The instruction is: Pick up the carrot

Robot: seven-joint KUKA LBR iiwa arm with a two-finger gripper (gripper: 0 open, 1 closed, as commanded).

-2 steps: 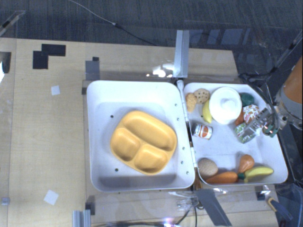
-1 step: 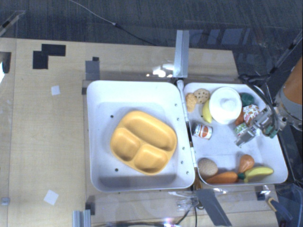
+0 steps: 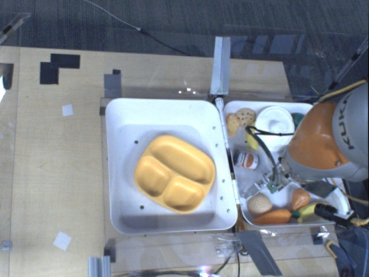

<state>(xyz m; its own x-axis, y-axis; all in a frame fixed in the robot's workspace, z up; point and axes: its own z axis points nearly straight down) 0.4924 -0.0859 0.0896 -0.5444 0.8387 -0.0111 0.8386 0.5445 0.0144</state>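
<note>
**Carrot lies at the near edge of the right bin as the arm leans in above it**

The carrot, orange and lying on its side, rests along the near wall of the right bin, its length running roughly from nine o'clock to three o'clock. Touching it at about eleven o'clock sits a pale, egg-shaped item. At the carrot's two o'clock is a rounded orange-brown piece, and just beside its three o'clock tip lies a small yellow-and-green item next to a black part of the arm's gear.

The gripper hangs just above the carrot at its twelve o'clock, among cables and small metal parts; whether its fingers are spread or pressed together cannot be told from this angle, and nothing is seen between them. The grey arm with its orange band fills the bin's three o'clock side.

Further toward the bin's far wall lie a small can with an orange label, two cookies at the eleven o'clock corner, and a white bowl at twelve o'clock.

The left bin, separated by a narrow divider, holds a yellow three-compartment tray set at a tilt near its centre. Both bins sit on a light wooden bench.
</note>
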